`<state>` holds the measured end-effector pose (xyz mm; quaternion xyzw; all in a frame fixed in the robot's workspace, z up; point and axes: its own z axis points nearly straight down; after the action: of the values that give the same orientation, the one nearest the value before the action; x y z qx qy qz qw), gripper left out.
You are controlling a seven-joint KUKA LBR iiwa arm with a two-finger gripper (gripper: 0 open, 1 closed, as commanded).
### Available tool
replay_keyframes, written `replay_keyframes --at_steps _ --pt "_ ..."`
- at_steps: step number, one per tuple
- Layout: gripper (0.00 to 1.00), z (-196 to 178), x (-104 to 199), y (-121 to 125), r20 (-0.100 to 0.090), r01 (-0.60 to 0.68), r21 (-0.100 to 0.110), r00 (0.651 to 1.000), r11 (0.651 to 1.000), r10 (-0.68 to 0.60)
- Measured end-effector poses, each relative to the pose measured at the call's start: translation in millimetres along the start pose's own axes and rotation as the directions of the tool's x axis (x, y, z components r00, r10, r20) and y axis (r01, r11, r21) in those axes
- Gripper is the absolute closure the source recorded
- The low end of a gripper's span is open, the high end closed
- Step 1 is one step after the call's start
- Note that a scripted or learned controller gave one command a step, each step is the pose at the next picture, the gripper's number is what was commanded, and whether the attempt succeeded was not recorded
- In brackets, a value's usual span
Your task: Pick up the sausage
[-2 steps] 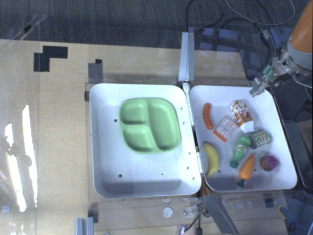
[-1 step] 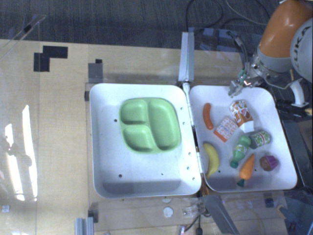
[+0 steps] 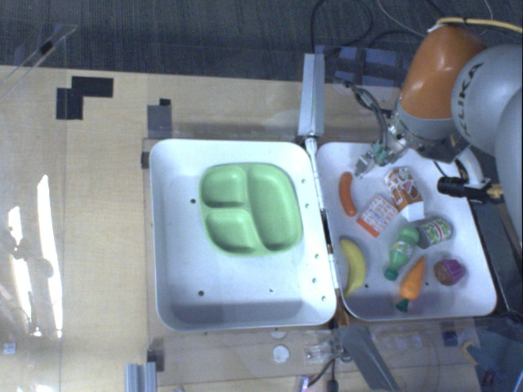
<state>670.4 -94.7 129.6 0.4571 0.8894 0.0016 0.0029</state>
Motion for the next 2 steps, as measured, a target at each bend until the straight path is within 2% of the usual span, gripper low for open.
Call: replay_keyframes --at_steps 1,2 --pt "1.00 41.7 -48.3 -33.8 0.003 -0.123 -0.002 0.992 0.992 0.123" --pt "1.00 3.1 -52.8 -116.8 0.002 -0.272 0.000 0.962 0.962 0.272"
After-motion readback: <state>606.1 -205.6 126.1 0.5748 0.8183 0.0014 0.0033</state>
